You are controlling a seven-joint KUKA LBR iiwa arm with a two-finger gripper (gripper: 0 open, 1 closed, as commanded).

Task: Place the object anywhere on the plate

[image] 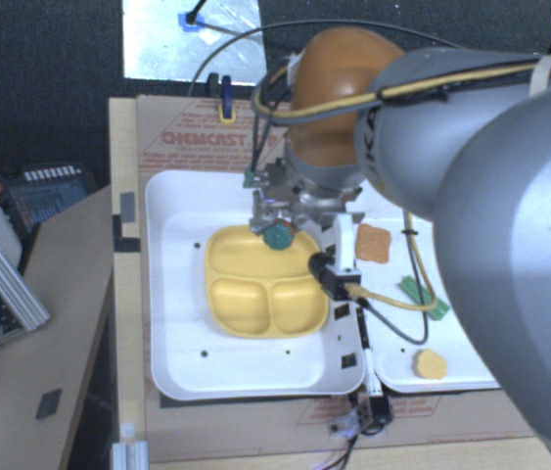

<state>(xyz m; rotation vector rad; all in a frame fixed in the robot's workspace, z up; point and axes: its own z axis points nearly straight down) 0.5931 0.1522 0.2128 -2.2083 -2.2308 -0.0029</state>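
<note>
We see the grey arm reaching over the left bin, its gripper clamped on a small teal object above the yellow plate's far rim. Released here, it might roll off that edge.

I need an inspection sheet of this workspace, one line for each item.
Surface: two white bins, left bin, right bin, on a bench.
Job's things: yellow plate with three compartments in left bin; small teal object at the gripper, over the plate's far rim.
Clutter: orange piece, green piece, yellow piece in right bin.
Grippers: fingers hidden, state unclear.
Cables: yellow cable and black cable over the divider.
Surroundings: foil sheet, cardboard.
</note>
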